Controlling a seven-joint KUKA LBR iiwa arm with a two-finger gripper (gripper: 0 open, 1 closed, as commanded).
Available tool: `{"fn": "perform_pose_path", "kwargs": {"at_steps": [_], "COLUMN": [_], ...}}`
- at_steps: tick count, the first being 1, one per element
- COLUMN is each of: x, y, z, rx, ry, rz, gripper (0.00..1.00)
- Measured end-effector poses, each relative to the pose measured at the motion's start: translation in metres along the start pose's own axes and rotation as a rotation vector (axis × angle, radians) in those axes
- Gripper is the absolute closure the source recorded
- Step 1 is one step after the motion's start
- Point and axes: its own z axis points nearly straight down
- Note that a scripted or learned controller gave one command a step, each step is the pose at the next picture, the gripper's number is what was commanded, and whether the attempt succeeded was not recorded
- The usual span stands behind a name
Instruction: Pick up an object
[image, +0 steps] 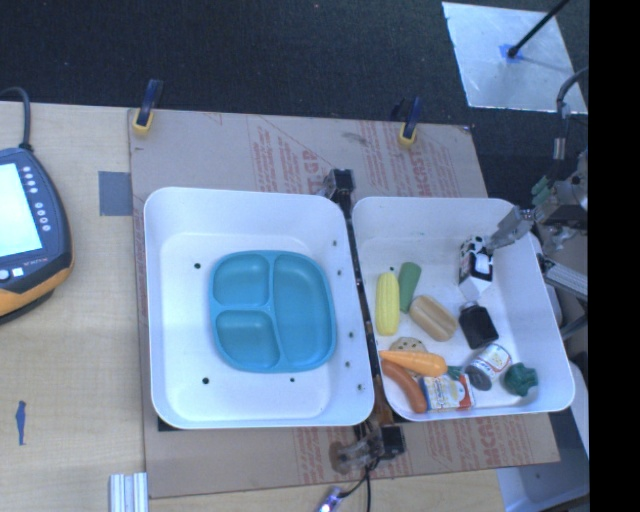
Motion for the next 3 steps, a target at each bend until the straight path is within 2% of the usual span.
{"fn": "perform_pose_path", "kwargs": {"at_steps": [1, 2, 3], "x": [-0.024, 0.015, 0.014], "y": [0.037, 0.079, 0.079], "z": [0.172, 0.171, 0.160], "rx": [0.000, -0.001, -0.001], "ry": [0.000, 0.000, 0.000], "rz": [-0.001, 0.000, -0.003], "gripper": [0.00, 0.00, 1.00]}}
